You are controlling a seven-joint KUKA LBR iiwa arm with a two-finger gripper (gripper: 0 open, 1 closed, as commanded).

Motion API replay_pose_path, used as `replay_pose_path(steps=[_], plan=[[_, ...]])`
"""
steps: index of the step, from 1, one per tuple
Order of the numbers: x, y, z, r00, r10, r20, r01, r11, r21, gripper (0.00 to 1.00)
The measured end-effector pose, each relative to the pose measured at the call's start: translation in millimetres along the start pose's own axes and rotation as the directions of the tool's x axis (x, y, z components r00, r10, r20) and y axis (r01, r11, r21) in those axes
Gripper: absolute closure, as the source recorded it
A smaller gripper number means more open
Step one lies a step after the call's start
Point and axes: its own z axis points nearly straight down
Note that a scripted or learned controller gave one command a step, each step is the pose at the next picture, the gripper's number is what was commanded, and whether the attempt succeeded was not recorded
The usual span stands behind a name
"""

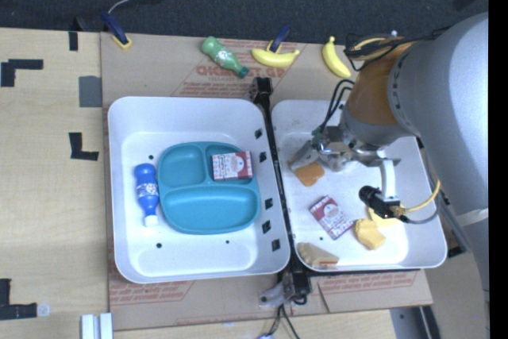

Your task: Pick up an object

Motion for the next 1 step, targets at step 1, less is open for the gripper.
replay_pose_path(steps=[1], plan=[[-0.4,0.7,-11.1,1.000,0.000,0.001,0.000,1.000,-0.001,1.00]])
